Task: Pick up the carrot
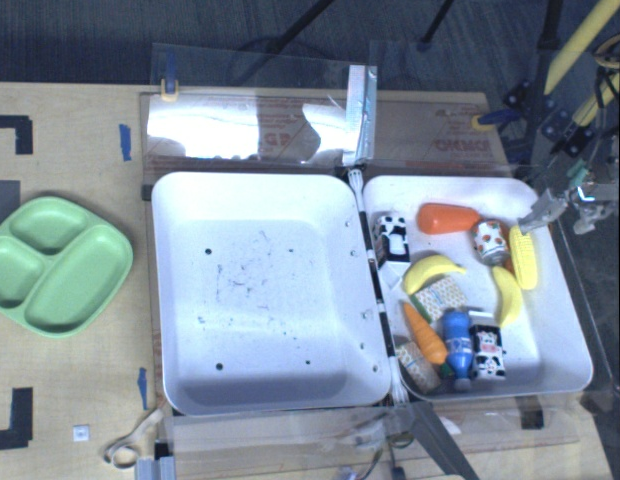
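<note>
Grey metal hand (550, 208) at right bin's far-right corner, fingers too small to tell apart. Small orange carrot (425, 336) partly hidden under blue plastic bottle (457, 338). Arm cut off at right edge.

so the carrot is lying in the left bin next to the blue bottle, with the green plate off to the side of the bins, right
Not quite. In the camera view the carrot lies in the right bin, not the left one. The rest holds: it is next to the blue bottle, and the green plate sits on the bench off to the side of the bins.
</note>
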Motion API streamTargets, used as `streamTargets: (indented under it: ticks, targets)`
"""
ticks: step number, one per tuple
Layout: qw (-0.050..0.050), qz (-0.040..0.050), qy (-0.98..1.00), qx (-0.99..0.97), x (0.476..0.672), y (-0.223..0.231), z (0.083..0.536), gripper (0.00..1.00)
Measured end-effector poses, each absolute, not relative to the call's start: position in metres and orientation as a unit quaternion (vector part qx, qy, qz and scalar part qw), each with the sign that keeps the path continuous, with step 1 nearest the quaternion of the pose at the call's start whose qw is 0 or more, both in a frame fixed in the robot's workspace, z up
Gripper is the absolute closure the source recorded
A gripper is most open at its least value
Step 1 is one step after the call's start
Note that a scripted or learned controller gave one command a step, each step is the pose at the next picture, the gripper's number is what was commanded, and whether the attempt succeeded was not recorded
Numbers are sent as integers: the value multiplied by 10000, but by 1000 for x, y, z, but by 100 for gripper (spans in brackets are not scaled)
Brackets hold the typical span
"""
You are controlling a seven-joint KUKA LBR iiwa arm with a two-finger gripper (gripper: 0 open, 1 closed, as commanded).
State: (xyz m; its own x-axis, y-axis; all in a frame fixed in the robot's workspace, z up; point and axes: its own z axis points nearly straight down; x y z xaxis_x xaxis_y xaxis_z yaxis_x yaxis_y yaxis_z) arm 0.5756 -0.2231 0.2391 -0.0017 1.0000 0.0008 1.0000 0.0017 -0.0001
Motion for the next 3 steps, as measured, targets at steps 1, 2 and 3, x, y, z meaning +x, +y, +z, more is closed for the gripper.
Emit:
streamTargets:
  ticks: [1,2,3]
  targets:
    - [15,3,-6063,-7952,526,-183,243,0]
    - [50,-9,-6014,-7990,497,-212,131,0]
    - [9,1,-6014,-7989,481,-171,90,0]
